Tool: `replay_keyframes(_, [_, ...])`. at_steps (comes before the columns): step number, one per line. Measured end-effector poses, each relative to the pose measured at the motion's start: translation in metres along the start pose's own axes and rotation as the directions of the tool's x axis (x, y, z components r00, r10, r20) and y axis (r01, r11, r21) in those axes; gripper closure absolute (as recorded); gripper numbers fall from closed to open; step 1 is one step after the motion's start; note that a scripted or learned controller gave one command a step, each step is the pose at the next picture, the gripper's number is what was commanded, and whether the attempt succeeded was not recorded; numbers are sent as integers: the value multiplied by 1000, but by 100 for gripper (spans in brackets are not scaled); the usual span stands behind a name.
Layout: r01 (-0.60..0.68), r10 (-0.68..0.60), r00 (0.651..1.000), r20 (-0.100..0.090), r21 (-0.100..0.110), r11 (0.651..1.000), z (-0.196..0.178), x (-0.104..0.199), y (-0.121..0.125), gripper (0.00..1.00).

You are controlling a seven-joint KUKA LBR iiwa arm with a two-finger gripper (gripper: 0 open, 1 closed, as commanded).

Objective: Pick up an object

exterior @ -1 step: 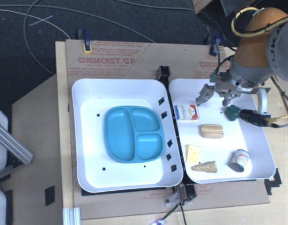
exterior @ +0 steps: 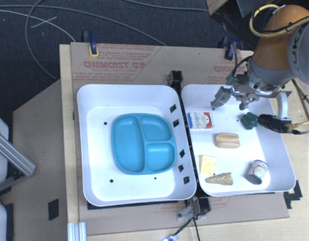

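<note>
Nearest the lens, a tan wedge-shaped crumbly piece [exterior: 219, 178], a small red-and-white can [exterior: 256, 170] and a beige oval bread roll [exterior: 227, 140] lie untouched in the right white bin [exterior: 282, 149], while my gripper [exterior: 231, 99] hovers above, jaws spread and empty, nothing picked yet.

The blue divided plastic plate [exterior: 143, 143] lies in the left white bin [exterior: 89, 134]. The right white bin [exterior: 280, 169] holds a tan oblong block [exterior: 227, 140] centrally, and what seems a small can [exterior: 256, 171] nearer the front-right.
</note>
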State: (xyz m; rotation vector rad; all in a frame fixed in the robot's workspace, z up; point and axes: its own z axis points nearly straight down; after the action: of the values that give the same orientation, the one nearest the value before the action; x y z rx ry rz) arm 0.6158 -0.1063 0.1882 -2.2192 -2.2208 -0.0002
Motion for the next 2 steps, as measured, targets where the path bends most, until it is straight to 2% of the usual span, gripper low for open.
replay_keyframes(1, [-2,2,1000,-1,7,1000,60,-3,-8,0])
replay_keyframes(2, [-1,1,1000,-3,-2,1000,101,-3,-5,0])
